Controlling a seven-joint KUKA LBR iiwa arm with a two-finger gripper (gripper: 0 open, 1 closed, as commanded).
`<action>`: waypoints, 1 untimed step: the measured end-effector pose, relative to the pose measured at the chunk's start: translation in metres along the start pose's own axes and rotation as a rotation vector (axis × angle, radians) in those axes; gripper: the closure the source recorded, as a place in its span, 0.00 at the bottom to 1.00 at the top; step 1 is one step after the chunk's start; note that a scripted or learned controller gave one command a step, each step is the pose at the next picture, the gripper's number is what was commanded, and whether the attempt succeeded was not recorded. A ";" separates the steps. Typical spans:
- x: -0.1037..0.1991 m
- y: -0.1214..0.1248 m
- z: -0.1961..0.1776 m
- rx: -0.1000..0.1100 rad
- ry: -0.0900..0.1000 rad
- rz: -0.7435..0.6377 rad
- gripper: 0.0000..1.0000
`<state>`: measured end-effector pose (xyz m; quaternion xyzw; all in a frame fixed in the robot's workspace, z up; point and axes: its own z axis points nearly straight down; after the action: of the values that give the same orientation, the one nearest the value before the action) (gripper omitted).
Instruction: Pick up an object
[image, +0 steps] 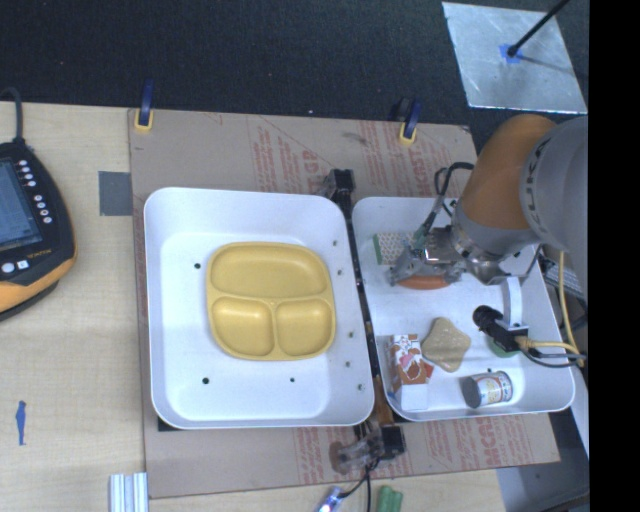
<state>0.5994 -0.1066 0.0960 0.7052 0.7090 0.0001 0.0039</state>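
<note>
Reaching in from the right, my gripper (430, 258) sits low over the back of the right bin (395, 315), directly above a flat orange-red piece (425, 282) and perhaps touching it. From this slant I cannot tell whether the gripper is spread or clenched, nor whether anything is caught in it. Far left, a black and orange handheld pendant (25, 235) lies on the pale wooden bench (70, 400), with a grey square of tape (115, 192) just beside it. A brown cardboard sheet (250, 150) printed in red lies under both bins, and two small clamps (145, 110) are clipped along its far edge. The left bin (180, 390), smooth white plastic with rounded corners, holds a glossy yellow plate (270, 300) split into three compartments. In the right bin, a small green and white patterned piece (388, 245) lies left of my gripper. Nearer the front edge are a red and white carton (408, 365), a tan, stone-like lump (445, 342) just beside it, and a small can (488, 388) on its side.
</note>
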 end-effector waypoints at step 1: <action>-0.002 0.000 -0.011 0.001 -0.002 -0.001 1.00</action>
<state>0.5995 -0.1082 0.1066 0.7049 0.7093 -0.0009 0.0044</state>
